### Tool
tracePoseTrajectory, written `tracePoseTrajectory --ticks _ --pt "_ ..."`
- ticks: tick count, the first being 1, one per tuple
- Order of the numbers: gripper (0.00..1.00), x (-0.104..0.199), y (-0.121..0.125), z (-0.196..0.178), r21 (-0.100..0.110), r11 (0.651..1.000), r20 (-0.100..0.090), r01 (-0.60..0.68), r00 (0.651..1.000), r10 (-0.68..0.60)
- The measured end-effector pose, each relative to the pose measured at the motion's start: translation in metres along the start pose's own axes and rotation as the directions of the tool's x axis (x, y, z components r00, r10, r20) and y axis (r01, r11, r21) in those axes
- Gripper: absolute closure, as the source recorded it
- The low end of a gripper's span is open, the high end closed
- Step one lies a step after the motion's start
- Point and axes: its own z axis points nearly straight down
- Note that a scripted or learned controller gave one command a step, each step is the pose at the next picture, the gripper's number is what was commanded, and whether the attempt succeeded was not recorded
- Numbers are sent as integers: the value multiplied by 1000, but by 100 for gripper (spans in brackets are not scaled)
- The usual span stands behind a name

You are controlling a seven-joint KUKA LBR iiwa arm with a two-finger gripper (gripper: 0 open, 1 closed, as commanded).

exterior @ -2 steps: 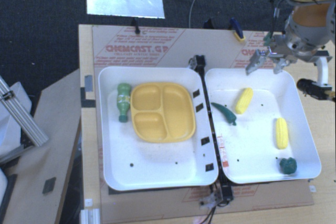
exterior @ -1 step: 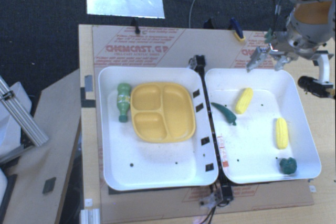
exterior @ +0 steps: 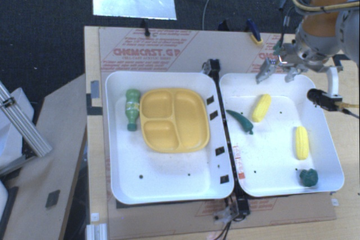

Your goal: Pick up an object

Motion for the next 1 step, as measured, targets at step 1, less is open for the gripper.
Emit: tracePoseTrajectory --ticks 1 --pt "0 -7 2 59 0 1000 0 -4 1000 4"
